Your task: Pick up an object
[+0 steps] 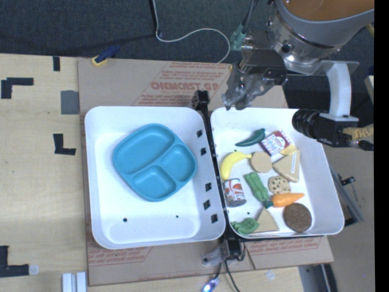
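The gripper (238, 99) hangs near the top middle of the frame, just above the far edge of the right bin (328, 190). Nothing sits between its fingers. The tips are small and dark, so I cannot tell if they are open or closed. The big grey arm (316, 17) with its orange band fills the upper right corner.

The right bin holds a heap of toy food in its middle and lower part. A dark green pepper (250, 139) lies closest to the gripper, but well apart from it. Beside it is a red and white packet (275, 142). A yellow banana (233, 162) curves at the left of the heap. Below the banana stands a small can (234, 191). An orange carrot (285, 199) lies near a chocolate chip cookie (279, 184), and a round brown cookie (298, 216) sits in the lower right of the bin.

The left bin (103, 212) holds a blue plate (154, 161) with three sections.
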Robot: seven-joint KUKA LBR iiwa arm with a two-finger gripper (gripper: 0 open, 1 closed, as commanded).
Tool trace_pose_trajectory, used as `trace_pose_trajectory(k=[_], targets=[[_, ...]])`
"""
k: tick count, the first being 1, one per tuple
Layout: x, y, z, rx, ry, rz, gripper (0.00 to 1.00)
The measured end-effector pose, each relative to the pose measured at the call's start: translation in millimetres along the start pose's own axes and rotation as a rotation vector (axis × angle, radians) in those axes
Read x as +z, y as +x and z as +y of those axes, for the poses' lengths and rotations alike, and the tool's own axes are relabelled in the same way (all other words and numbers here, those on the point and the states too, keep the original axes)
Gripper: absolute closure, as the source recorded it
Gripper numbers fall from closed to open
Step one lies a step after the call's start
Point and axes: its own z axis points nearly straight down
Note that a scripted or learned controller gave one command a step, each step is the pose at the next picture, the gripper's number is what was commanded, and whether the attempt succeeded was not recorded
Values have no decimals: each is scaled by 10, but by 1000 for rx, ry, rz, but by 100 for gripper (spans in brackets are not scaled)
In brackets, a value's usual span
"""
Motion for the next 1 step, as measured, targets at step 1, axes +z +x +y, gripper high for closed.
trace_pose_trajectory(k=[1], targets=[[0, 72, 0, 0, 0, 0, 100]])
